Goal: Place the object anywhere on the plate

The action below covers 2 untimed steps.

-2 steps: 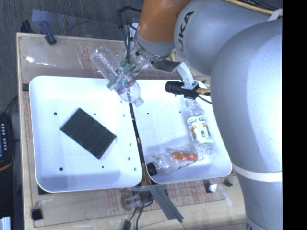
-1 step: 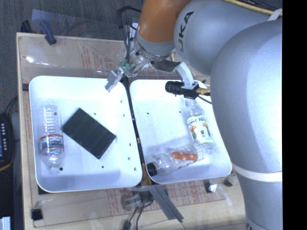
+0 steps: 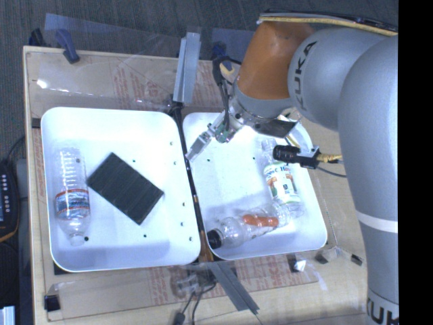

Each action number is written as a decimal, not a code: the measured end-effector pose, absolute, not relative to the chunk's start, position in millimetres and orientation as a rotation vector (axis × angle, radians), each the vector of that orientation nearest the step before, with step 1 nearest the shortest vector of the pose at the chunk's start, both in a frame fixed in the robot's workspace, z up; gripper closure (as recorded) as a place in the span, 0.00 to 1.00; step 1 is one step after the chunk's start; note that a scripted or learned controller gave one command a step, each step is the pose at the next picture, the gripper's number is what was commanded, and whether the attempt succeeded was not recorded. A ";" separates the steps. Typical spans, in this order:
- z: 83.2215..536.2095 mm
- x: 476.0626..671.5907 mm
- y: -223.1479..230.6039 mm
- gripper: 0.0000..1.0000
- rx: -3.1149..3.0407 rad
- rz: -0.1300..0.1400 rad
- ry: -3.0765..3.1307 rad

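A dark grey rectangular plate (image 3: 125, 187) lies flat and turned at an angle in the middle of the left bin (image 3: 108, 246). A clear water bottle (image 3: 72, 196) with a red and blue label lies beside it along that bin's left wall. My gripper (image 3: 204, 142) hangs over the upper left corner of the right bin (image 3: 230, 175), close to the divide between the bins, and I see nothing in it. In the right bin lie a bottle with a white and green label (image 3: 283, 181) and a clear bottle with an orange label and black cap (image 3: 245, 226).
The grey arm with its orange band (image 3: 270, 59) covers the right bin's far right side. A black cable plug (image 3: 292, 155) juts out over the green-labelled bottle. Metal clamps stand at the bins' top and bottom junctions.
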<state>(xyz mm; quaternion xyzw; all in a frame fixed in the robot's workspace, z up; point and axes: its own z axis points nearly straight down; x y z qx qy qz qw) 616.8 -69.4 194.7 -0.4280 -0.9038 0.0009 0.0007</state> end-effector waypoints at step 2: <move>113.1 546.5 -125.2 0.00 -0.803 0.000 -3.033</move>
